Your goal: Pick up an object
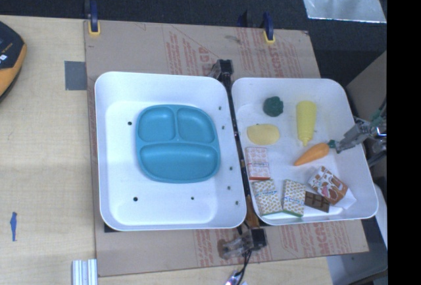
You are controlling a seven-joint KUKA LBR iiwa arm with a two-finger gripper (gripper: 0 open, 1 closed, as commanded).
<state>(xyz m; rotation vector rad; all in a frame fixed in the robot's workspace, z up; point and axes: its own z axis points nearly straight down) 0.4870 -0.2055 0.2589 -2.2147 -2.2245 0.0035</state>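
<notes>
Illegible red print on small packets (258, 163)

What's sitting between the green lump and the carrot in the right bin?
In the camera view, the upright yellow piece lies between the green lump and the carrot, apart from both.

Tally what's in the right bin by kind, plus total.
Toy vegetables/fruit: 4 – green broccoli, yellow corn, yellow potato-like piece, orange carrot
Small printed packets: 4 –
Total: 8
</notes>
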